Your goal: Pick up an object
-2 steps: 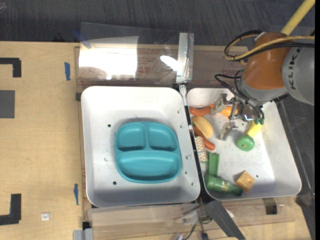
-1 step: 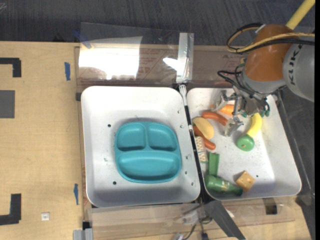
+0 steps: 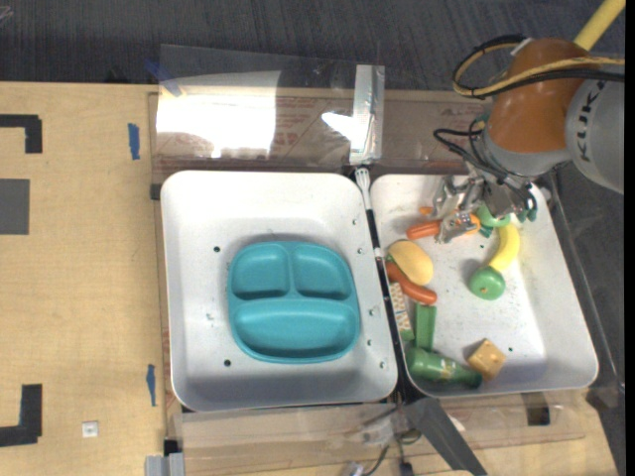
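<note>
Nearest the front rim of the right white bin lie a green plastic bottle and tan wooden cube. Hand, finger state indeterminate, hangs over crowded toys near the back rim, beside the orange carrot. Risk: crowding deflects the grasp.

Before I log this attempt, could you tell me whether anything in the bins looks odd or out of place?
Nothing looks spilled or damaged. The toys lie jumbled in the right bin, and the teal tray sits flat in the left bin.

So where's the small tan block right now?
The tan block lies in the right bin, near its front edge, just right of the green bottle and below the yellow banana.
</note>
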`<action>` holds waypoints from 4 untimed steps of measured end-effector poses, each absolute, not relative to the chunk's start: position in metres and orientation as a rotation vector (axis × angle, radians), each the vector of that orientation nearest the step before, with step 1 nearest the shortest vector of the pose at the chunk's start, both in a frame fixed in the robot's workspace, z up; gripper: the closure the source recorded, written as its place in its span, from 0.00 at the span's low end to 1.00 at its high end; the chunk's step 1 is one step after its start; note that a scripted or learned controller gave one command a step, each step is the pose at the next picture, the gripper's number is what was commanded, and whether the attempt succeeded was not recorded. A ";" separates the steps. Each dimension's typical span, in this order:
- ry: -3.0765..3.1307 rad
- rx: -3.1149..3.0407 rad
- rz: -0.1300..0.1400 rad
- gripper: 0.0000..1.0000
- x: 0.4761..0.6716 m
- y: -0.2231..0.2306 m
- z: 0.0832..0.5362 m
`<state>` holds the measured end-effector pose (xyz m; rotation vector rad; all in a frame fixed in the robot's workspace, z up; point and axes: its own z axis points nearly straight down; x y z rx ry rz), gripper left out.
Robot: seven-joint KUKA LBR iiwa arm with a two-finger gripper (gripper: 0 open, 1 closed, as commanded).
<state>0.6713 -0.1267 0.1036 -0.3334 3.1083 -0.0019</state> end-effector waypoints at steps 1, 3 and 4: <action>3.115 -0.185 -0.004 1.00 0.666 -0.108 0.251; 3.075 -0.584 -0.006 1.00 0.668 -0.136 0.297; 3.105 -0.454 0.004 1.00 0.668 -0.061 0.267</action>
